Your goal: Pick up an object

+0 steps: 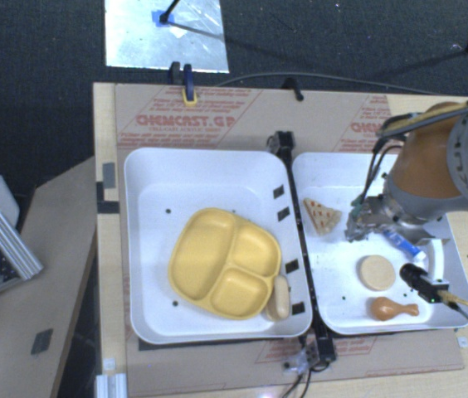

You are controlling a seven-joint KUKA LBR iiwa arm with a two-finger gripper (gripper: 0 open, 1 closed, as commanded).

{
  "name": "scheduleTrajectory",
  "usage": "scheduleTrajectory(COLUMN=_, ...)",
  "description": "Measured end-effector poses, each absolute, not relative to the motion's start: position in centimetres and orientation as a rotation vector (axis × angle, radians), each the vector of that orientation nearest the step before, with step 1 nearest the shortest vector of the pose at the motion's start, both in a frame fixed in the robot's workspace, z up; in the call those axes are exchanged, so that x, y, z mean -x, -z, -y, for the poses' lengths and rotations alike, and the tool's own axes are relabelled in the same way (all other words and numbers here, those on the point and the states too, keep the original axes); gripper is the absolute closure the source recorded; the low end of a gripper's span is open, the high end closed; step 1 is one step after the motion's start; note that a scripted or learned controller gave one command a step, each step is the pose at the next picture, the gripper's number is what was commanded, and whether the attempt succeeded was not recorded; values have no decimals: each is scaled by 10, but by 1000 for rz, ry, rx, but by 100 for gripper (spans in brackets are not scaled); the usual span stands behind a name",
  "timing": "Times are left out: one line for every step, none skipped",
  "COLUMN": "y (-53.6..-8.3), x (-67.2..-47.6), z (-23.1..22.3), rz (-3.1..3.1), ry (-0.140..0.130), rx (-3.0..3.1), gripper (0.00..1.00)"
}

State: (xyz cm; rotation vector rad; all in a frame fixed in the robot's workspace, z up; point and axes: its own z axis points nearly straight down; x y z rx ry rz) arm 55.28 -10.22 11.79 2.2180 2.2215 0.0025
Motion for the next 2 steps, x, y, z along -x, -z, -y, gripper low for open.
scheduleTrajectory(y=-178, x=-548, z=108, rz=-2218, ry=-6, rx=-2217, gripper=100)
scheduleTrajectory(y=-239, x=-543, z=107, rz=-2221, ry=-7, rx=-2212, gripper=100)
